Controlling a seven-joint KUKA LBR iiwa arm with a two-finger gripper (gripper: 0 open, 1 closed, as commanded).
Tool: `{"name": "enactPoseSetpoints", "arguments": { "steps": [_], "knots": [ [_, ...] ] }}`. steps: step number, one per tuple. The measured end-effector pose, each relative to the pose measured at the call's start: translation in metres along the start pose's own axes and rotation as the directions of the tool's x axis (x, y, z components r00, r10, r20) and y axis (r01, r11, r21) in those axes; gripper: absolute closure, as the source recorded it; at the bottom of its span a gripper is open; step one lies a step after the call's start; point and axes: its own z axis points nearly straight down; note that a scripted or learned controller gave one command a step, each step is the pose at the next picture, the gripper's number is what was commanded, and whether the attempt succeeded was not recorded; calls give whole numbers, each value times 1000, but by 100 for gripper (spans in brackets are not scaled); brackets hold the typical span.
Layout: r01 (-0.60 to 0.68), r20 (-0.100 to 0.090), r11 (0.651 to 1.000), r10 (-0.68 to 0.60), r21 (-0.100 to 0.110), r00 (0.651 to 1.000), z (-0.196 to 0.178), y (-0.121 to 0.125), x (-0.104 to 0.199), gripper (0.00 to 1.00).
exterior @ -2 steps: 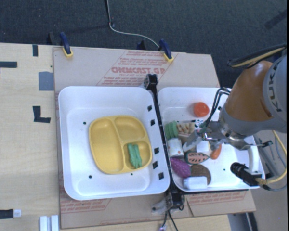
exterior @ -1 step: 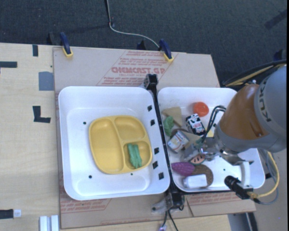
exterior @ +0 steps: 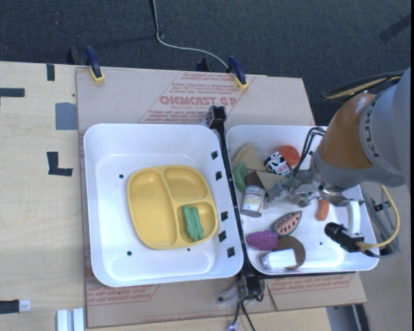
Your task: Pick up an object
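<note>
I see the hand (exterior: 298, 190) low in the right white bin (exterior: 345, 264), grip unclear; brown-rimmed watermelon-slice toy (exterior: 288, 223) just nearer, long axis slanting right-far.

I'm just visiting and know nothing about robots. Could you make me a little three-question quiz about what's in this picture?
1. True or false: the green toy lies in a compartment of the yellow plate.
2. Which bin is the gripper reaching into: A) the left bin, B) the right bin, C) neither?
3. Fill in: the purple toy lies just below the ______ slice toy.

Key: 1 true. 2 B. 3 watermelon.
</note>
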Motion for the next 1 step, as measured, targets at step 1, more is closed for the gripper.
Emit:
{"name": "enactPoseSetpoints", "arguments": {
  "steps": [1],
  "knots": [
    [-3,0,1000,3,-5,1000,0,27,-61,0]
  ]
}}
